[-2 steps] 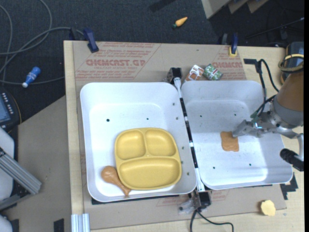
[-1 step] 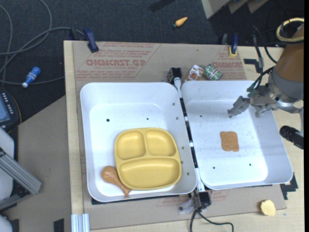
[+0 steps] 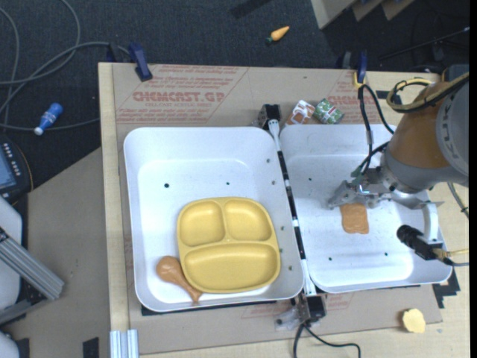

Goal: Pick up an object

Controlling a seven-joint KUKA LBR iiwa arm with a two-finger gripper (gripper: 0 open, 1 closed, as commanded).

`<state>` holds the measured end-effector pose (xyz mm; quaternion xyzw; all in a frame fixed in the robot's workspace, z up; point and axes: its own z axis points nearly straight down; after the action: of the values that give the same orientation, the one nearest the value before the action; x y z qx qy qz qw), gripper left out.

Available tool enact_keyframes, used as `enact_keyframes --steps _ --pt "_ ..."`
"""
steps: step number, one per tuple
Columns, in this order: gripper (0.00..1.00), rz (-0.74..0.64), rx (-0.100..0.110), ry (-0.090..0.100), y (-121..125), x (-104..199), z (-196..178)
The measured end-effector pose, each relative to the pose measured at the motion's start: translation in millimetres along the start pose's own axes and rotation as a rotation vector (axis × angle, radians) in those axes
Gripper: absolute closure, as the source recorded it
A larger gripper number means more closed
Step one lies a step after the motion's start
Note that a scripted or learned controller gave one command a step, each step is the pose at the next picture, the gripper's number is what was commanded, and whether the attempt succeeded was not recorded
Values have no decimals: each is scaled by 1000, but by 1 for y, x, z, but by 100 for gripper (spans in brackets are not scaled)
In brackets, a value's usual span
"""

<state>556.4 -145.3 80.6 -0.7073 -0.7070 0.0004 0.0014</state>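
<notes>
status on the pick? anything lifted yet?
Done: the arm has reached into the right bin, and the gripper sits just above the toast slice. In hand: nothing visibly between the fingers; the toast lies flat on the bin floor. Left: grasp and lift. The yellow divided plate and drumstick sit in the left bin.

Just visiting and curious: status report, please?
Gripper low in right bin, over toast slice. Toast flat on the floor, not lifted. Nothing crowding it.

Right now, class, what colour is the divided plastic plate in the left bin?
Yellow: the divided plastic plate, seen in the camera view.
</notes>
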Motion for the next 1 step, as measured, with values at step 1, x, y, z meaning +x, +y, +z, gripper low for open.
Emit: enact_keyframes --steps 1 --pt "0 0 2 1 -31 19 -4"
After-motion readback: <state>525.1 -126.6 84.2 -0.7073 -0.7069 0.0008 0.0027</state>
